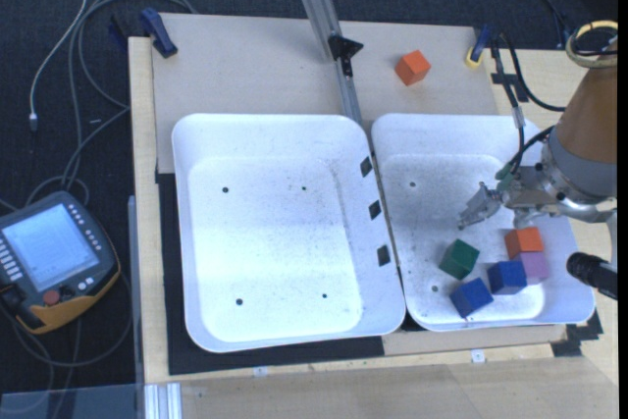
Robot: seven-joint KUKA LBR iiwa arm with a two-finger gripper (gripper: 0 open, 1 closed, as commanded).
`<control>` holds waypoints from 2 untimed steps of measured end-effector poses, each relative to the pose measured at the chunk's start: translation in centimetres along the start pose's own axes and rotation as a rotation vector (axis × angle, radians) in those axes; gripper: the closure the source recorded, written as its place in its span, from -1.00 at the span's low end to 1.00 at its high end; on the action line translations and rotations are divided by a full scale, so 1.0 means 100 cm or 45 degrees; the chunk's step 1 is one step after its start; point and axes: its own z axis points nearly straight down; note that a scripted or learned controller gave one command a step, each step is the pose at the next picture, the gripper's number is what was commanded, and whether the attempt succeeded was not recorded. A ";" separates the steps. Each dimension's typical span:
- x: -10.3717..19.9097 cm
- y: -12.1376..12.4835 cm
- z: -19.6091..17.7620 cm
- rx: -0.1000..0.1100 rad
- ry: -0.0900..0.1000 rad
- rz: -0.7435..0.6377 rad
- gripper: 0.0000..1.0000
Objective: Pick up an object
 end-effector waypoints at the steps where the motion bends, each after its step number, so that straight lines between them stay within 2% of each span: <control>1: 0.020 -0.003 0.102 -0.021 -0.008 0.003 -1.00; 2: 0.025 0.007 0.109 -0.032 -0.020 0.008 -1.00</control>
